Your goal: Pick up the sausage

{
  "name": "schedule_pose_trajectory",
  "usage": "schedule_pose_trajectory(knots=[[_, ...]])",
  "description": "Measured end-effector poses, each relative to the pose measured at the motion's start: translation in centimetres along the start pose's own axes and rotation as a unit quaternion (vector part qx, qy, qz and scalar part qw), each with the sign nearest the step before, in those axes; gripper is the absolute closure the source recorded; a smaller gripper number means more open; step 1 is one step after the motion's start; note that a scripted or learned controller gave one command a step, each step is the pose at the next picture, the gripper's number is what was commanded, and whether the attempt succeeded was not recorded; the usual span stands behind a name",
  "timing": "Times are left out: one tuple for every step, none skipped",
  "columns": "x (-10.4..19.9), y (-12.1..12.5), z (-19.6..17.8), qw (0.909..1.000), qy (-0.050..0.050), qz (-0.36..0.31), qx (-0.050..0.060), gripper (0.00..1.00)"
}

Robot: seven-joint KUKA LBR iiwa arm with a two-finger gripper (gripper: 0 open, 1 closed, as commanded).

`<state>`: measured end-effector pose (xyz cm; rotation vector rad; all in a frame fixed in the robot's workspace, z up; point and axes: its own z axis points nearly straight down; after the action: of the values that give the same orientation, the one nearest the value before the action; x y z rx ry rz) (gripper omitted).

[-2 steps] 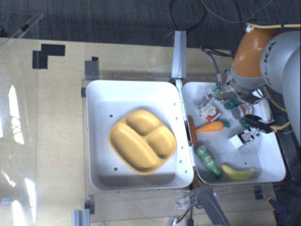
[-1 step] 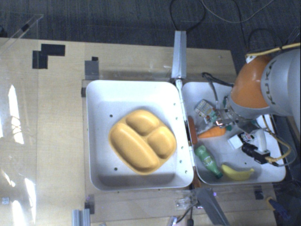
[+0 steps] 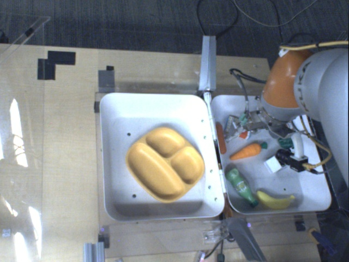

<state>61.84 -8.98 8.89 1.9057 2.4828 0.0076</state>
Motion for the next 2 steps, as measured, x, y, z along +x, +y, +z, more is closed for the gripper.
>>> schedule_pose_trajectory(knots=[[0.1, 0.3, -1.2, 1.0, 0.0, -0.002, -0.003, 1.0], [8.3, -1.1, -9.8, 0.9991, 0.003, 0.042, 0.002, 1.0]])
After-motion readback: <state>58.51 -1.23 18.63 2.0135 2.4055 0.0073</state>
